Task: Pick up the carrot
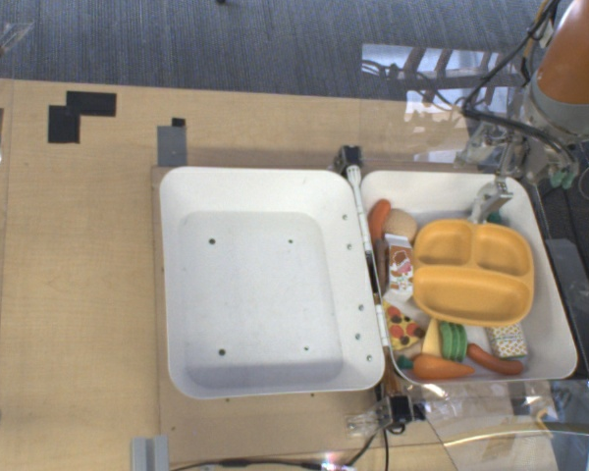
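The carrot point(442, 367) is an orange tapered piece lying flat near the front edge of the right bin point(560, 346), just in front of a green vegetable point(454, 340). My gripper point(491, 202) hangs over the bin's back right corner, beyond the far edge of a yellow divided tray point(473, 271). It is well apart from the carrot, with the tray lying between them. The grey arm with its orange band point(574, 47) comes in from the upper right.
In the right bin there are also a reddish sausage point(378, 221) at the back left, a small carton point(400, 266), a pizza slice point(403, 328), another sausage point(496, 361) and a patterned block point(509, 340). The left bin point(255, 283) adjoins it.
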`<state>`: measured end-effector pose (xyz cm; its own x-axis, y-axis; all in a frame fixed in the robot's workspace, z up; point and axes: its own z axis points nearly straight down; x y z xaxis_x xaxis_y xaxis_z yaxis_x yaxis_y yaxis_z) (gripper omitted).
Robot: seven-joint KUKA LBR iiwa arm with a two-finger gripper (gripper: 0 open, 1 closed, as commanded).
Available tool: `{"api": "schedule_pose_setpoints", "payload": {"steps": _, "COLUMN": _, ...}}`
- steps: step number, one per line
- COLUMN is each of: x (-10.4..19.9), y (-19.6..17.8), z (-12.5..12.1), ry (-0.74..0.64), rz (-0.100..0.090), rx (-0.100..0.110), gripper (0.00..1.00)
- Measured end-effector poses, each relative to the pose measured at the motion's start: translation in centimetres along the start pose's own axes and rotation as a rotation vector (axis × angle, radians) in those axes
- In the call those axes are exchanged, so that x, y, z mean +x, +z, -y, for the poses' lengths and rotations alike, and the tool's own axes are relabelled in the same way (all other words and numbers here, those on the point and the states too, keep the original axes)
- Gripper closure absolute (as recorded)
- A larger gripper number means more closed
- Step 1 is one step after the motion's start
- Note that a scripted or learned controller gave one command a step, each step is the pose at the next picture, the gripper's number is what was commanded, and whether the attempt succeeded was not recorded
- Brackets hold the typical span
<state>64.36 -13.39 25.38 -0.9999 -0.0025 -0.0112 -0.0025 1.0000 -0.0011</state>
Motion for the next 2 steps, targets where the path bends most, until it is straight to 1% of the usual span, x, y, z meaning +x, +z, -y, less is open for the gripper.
{"api": "schedule_pose_setpoints", "payload": {"steps": 1, "x": -2.6, "y": 6.5, "z": 4.8, "ry": -0.313, "rz": -0.003, "rx": -0.001, "gripper": 0.0}}
{"api": "schedule_pose_setpoints", "payload": {"steps": 2, "x": -3.2, "y": 14.1, "z": 7.0, "ry": -0.47, "rz": 0.018, "rx": 0.01, "gripper": 0.0}}
